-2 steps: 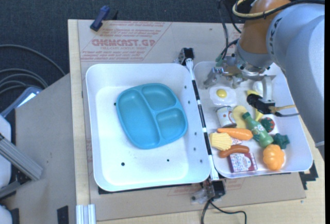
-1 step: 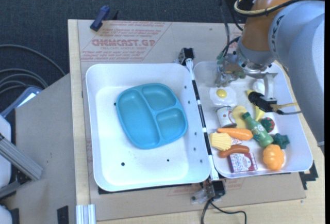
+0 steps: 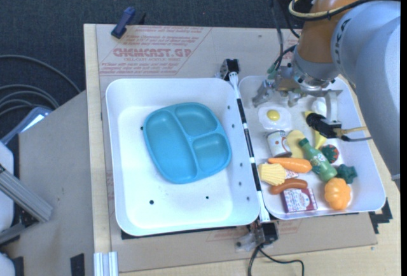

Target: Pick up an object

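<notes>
While the gripper [image 3: 289,87] hangs over the right bin's [image 3: 375,195] far end, jaws unreadable, nothing is held; next it must drop onto the fried egg [image 3: 273,117] just beneath.

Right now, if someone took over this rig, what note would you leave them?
Pincer: low over the far end of the right bin, beside the fried egg; nothing seen in it, grip state unclear.
Toy food is all in the right bin: carrot, sausage, green bottle, orange.
Blue divided plate lies in the left bin.
Done: nothing lifted. Left: grasp and raise one item.
</notes>
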Action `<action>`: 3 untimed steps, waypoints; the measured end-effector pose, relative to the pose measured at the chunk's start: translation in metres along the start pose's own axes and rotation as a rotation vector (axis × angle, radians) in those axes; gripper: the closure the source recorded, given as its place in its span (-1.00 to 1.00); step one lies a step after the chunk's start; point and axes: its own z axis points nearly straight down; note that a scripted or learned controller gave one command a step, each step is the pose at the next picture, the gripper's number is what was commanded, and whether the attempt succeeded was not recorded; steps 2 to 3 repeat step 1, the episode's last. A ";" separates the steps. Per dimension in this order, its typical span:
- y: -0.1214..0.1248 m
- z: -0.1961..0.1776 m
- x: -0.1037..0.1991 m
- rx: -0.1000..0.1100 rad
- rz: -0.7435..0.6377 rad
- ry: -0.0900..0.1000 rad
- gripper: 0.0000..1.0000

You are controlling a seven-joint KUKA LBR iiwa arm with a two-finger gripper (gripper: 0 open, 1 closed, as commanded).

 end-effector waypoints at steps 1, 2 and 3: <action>0.000 0.010 -0.002 0.001 0.000 0.000 -1.00; 0.000 0.010 -0.002 0.001 0.000 0.000 -1.00; 0.000 0.010 -0.002 0.001 0.000 0.000 -1.00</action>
